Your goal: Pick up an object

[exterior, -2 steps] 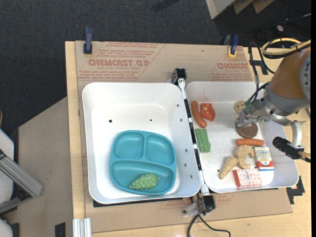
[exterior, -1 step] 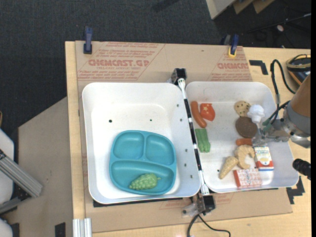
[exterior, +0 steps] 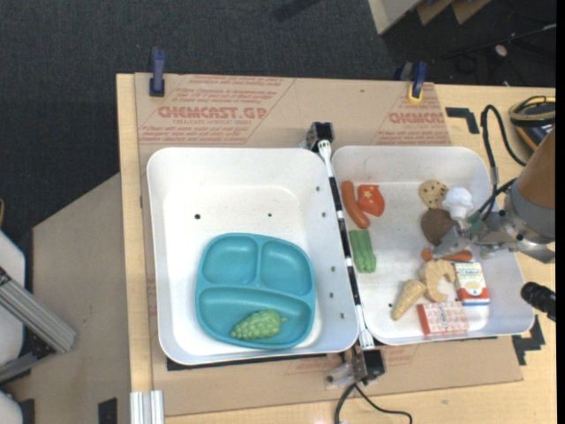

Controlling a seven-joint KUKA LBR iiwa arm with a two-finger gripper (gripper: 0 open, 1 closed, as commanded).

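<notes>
From the overhead camera: two white bins side by side, the left bin (exterior: pixel 177 237) bearing a teal divided plate (exterior: pixel 257 290) with green grapes (exterior: pixel 259 325) in its near compartment. In the right bin (exterior: pixel 402 162), a hot dog (exterior: pixel 355 205), red pepper (exterior: pixel 372 200), green cucumber (exterior: pixel 362 250), cookie (exterior: pixel 432 193), brown lump (exterior: pixel 435 225), cone (exterior: pixel 407 299), small carton (exterior: pixel 472 283) and red box (exterior: pixel 441 319). Gripper (exterior: pixel 465 233) low over the right bin's right side beside the brown lump; grip state impossible to tell, nothing visibly pinched
</notes>
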